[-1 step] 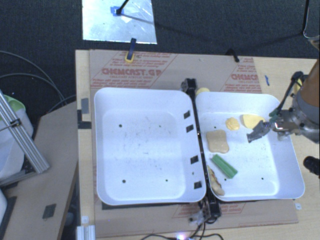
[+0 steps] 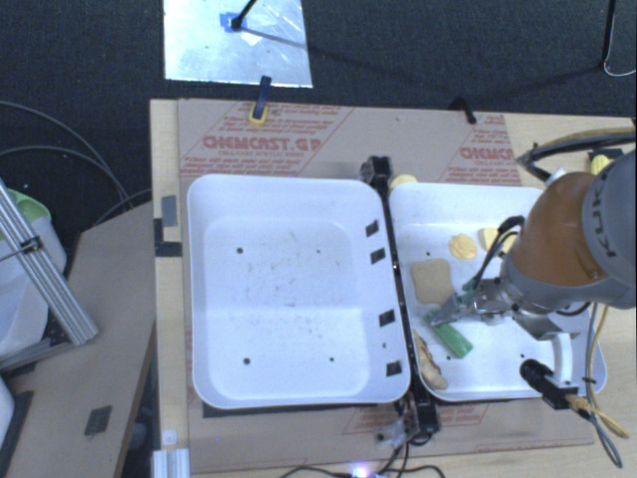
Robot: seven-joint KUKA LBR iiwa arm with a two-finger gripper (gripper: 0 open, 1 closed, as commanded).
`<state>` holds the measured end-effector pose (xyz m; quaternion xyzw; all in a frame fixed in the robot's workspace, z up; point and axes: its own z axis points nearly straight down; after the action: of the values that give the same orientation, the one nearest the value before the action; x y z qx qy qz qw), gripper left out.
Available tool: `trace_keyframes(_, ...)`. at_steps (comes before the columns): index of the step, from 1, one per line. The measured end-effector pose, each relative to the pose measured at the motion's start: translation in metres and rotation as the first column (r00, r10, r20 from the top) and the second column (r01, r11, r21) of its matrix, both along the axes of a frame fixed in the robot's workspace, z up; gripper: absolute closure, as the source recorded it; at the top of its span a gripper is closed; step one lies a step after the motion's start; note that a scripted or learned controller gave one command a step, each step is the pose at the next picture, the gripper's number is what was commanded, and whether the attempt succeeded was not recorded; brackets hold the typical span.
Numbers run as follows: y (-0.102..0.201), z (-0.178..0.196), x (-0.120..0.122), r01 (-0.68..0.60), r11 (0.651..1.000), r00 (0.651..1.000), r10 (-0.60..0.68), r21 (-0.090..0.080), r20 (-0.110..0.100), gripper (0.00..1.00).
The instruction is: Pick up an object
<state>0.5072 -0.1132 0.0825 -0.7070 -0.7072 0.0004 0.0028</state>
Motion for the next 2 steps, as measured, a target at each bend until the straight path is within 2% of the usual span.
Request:
trace_keyframes(1, 0.029, 0.002, -0.02, -0.004, 1.0, 1.0, 0.004, -0.002, 0.006, 0.0)
trace_keyframes(2, 0.028, 0.012, -0.019, -0.002, 1.0, 1.0, 0.002, -0.003, 0.008, 1.0)
